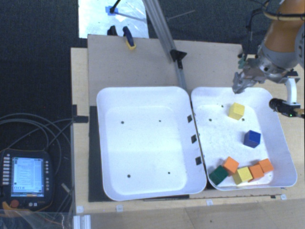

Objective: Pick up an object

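Yellow, and lying alone in the far part of the right bin, the nearest block is a small cube with no long axis to speak of; it sits turned slightly, one corner toward the bin's near side. The tool hangs above the bin's far rim, just beyond and a little left of that block, and apart from it; whether its fingers are spread or closed cannot be told, and nothing shows between them. A blue cube rests near the bin's middle, well apart from the tool. Along the near wall a cluster lies close together: a green cube, an orange cube, a second yellow cube, and two more orange cubes. The left bin stands beside it on the worktop.
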`<state>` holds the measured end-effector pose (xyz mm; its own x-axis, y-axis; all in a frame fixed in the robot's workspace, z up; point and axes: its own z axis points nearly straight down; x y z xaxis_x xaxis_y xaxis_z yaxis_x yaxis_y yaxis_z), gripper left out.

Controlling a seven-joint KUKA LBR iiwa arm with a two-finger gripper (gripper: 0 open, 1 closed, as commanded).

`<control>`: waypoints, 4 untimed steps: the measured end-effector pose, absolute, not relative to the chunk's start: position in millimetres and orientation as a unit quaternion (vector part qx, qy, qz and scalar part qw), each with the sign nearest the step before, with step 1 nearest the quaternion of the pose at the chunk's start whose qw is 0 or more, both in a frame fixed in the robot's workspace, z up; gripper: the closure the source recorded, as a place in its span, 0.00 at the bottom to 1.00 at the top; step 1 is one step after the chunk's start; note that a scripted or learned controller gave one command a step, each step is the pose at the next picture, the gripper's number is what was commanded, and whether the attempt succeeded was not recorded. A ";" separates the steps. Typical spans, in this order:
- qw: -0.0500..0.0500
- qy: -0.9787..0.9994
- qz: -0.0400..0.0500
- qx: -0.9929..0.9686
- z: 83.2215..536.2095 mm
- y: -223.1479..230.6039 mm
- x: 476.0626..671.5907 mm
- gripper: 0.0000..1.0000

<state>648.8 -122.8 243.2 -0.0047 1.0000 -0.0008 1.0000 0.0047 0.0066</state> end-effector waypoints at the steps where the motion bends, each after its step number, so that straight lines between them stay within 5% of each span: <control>1: 0.000 0.710 0.001 0.704 242.8 -76.5 631.9 1.00; 4: -0.001 0.711 0.001 0.703 242.9 66.4 604.6 1.00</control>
